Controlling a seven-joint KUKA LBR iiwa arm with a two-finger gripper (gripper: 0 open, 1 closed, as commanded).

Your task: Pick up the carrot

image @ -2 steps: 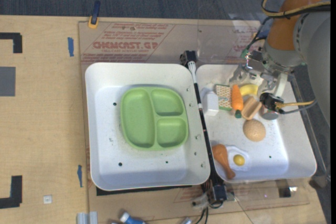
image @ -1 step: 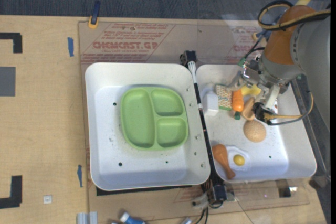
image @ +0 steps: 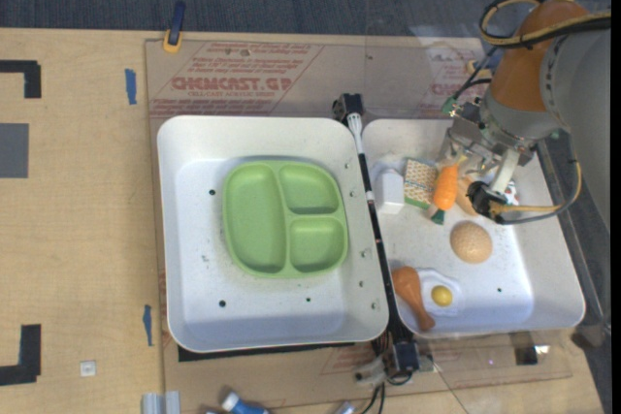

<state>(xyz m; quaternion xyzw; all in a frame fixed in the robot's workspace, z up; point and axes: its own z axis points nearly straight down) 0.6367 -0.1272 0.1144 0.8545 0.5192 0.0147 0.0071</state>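
Currently, camera view: desk (image: 78, 238) carries two shallow white bins side by side. Left bin (image: 184, 160) holds a green divided plate (image: 284, 217), three compartments, sitting roughly mid-bin. Right bin (image: 543, 291) has the clutter.

Carrot (image: 444, 186) is in the right bin, upper middle area, orange body tilted slightly off vertical, green end pointing down toward bin centre. It lies just right of a small patterned packet (image: 418, 182), touching or nearly so; can't tell which. White block-like item (image: 388, 190) sits left of the packet, close to the bin's left wall.

Arm comes in from the right, orange band (image: 529, 63) above the wrist. End effector (image: 485, 172) is low over the bin's upper right part, just right of the carrot. Can't tell whether it is open or closed; wrist hardware and cabling crowd that spot. Carrot is beside the end effector, nothing visibly gripped.

Brown egg (image: 472, 241) sits below the end effector, apart from the carrot. Fried egg toy (image: 441, 295) is near the bin's front edge, with a drumstick-shaped orange piece (image: 411, 291) just left of it, touching or overlapping its edge.

Blue clamp (image: 176, 22) at the cardboard sheet's top left corner.
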